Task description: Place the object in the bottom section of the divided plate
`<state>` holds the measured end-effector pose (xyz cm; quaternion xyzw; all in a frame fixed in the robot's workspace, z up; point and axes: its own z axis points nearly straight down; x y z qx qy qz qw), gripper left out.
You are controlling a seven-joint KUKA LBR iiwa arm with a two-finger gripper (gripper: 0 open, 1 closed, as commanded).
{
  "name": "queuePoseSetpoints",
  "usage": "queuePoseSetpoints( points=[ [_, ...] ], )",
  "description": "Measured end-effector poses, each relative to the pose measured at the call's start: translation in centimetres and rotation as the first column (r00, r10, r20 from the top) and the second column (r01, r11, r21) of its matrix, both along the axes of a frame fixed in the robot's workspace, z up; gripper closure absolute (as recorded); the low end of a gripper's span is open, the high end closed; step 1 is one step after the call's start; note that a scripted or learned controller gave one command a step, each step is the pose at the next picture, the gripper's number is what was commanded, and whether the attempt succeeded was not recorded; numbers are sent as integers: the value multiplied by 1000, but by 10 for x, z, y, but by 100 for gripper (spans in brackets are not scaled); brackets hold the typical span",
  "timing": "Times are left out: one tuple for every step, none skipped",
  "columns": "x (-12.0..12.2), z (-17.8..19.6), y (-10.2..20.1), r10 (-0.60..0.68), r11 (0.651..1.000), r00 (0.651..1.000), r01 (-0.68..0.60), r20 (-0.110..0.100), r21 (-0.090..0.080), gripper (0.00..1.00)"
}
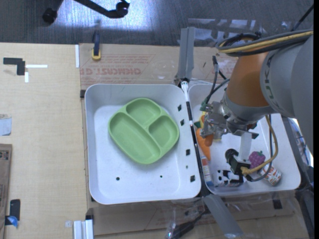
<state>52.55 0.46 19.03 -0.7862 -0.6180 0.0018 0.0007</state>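
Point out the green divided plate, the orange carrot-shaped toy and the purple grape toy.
green divided plate [130, 138]: camera view, floor of its large section.
orange carrot-shaped toy [204, 142]: camera view, middle of its body.
purple grape toy [256, 159]: camera view, centre of the cluster.

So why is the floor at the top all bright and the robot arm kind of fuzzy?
In the camera view, light falls in a bright patch on the dark floor up top; the green plate in the left bin looks sharp and evenly lit; the arm, close to the camera, looks soft, and its gripper sits in shadow.
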Motion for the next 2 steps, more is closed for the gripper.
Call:
queuePoseSetpoints(
  points=[
    [-21, 25, -1, 277, 961, 961, -277, 0, 1, 100],
    [-48, 43, 36, 322, 947, 947, -322, -1, 1, 100]
  ],
)
